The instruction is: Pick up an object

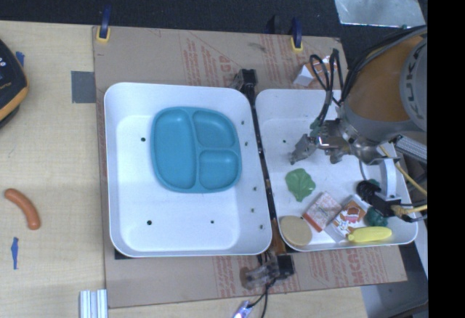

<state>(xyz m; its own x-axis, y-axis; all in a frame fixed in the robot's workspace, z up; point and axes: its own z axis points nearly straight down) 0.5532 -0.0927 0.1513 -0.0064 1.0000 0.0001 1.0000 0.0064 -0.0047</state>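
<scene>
My gripper [314, 155] hangs over the middle of the right bin [280, 109], open, with nothing between its fingers [296, 155]. Just below it lies a green leafy piece [299, 183], apart from the fingertips. Along the bin's front edge sit a round tan disc [296, 231], two small printed packets [323, 209] [350, 215], a yellow oblong piece [370, 234] and a small dark green item [376, 217]. The left bin [131, 229] holds a blue divided plate [195, 149].
The grey arm with its orange band [385, 84] covers the right bin's far right side. On the bench at the left lie an orange sausage toy [23, 208] and a yellow and black device [9, 84]. Black clips sit between the bins.
</scene>
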